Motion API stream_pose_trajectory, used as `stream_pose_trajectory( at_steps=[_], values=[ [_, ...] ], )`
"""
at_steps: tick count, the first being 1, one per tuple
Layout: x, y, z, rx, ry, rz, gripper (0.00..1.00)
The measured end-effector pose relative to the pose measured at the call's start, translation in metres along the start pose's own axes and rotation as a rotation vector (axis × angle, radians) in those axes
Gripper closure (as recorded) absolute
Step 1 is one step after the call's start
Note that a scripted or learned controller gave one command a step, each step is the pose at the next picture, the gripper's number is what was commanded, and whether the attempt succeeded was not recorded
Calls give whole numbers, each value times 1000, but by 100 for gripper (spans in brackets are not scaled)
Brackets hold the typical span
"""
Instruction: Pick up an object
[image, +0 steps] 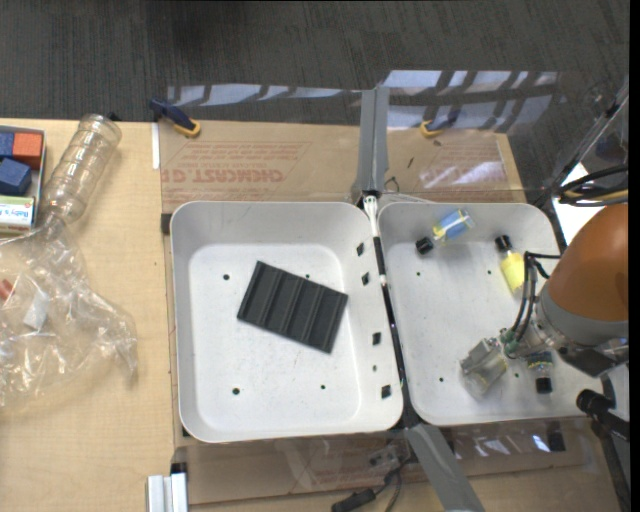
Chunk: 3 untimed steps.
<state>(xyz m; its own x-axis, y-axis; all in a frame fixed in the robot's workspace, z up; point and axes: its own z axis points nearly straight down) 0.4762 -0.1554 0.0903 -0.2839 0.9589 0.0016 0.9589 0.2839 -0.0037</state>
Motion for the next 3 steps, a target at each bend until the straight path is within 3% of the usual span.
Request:
stream_pose_trajectory(
  at_steps=[1,2,3],
  values=[
    [0,0,-8,0,1,2,100],
    [5,3,-125,-4,-4,-92,100],
    [5,3,-124,-3,-3,-92,0]
  ],
)
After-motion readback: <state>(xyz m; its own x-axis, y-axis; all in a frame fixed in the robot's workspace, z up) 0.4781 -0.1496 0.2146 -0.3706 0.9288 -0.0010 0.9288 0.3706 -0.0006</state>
